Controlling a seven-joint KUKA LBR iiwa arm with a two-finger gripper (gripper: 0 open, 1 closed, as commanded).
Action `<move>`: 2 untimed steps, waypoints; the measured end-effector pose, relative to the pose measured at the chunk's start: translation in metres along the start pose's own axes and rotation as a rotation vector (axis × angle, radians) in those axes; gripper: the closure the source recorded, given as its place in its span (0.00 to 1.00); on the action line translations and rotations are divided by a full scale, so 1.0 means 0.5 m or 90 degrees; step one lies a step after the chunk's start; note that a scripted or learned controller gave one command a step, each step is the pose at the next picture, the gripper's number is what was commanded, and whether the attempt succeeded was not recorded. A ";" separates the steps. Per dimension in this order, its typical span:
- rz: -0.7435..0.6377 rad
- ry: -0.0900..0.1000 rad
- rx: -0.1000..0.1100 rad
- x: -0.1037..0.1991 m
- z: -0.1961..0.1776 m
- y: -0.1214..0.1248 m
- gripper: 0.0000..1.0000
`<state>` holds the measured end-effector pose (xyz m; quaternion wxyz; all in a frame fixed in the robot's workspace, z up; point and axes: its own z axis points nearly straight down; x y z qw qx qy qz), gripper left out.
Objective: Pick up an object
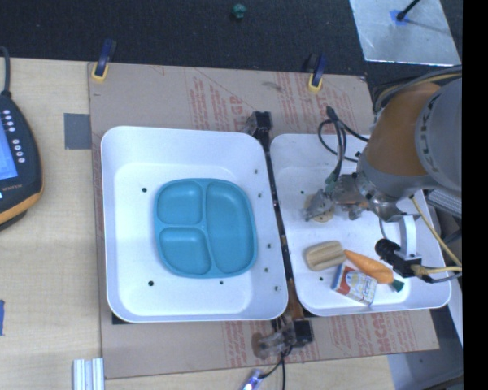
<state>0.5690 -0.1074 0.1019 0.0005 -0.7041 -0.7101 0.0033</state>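
Camera view: arm [407, 140] comes in from the right, over the right bin [297, 287]. Gripper [329, 201] sits low in the middle of that bin, fingers too blurred and small, can't tell if wide or narrow, nothing visibly held. Below it, apart: tan bread-like block [324, 255], orange carrot [369, 265] just right of the block, small printed box [355, 286] near the bin's front edge, touching the carrot. Left bin [118, 218] holds a blue divided plate [205, 227], centered. Handheld pendant [4, 157] on the bench, far left.
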 end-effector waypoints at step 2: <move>0.002 0.003 -0.002 -0.011 0.019 0.154 0.00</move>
